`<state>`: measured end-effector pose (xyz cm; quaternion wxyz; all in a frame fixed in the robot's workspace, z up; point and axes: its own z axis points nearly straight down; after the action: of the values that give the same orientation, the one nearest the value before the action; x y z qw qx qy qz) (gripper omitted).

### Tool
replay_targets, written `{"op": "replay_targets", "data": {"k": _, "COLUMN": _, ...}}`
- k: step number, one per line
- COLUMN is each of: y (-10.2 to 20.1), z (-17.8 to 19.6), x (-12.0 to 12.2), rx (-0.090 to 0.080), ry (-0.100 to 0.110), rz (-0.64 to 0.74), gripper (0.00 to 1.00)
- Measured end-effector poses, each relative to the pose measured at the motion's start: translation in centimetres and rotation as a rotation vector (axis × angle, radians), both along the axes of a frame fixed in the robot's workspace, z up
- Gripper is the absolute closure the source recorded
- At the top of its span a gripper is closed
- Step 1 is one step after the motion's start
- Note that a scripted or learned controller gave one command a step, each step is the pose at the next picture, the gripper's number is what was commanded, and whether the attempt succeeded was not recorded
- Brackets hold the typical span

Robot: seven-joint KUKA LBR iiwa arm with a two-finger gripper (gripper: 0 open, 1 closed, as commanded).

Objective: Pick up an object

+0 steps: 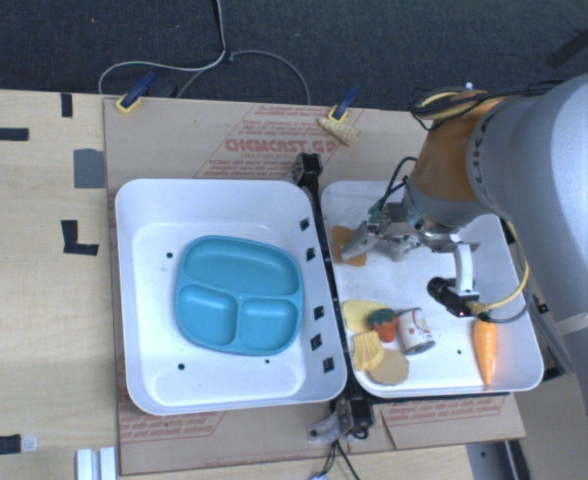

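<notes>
Faintly, red "CHEMCAST GP" lettering (277,146), claw (359,245) over right bin (519,373)

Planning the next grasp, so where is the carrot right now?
The carrot lies in the right bin, near its front right corner, right of the small can.

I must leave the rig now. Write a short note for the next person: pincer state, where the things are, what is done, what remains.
Pincer: low in the right bin, at its left wall, beside a small brown piece; grip unclear.
Things: carrot, can and yellow food pieces lie along the right bin's near side. Blue divided plate sits in the left bin.
Done: nothing visibly lifted.
Left: grasp one object and raise it.
</notes>
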<state>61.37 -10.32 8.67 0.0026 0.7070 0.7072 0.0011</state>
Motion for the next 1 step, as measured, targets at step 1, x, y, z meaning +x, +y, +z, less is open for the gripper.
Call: {"op": "replay_targets", "data": {"k": 1, "y": 0.96, "z": -0.14, "x": 4.93, "rx": -0.001, "ry": 0.007, "rz": 0.004, "gripper": 0.0}}
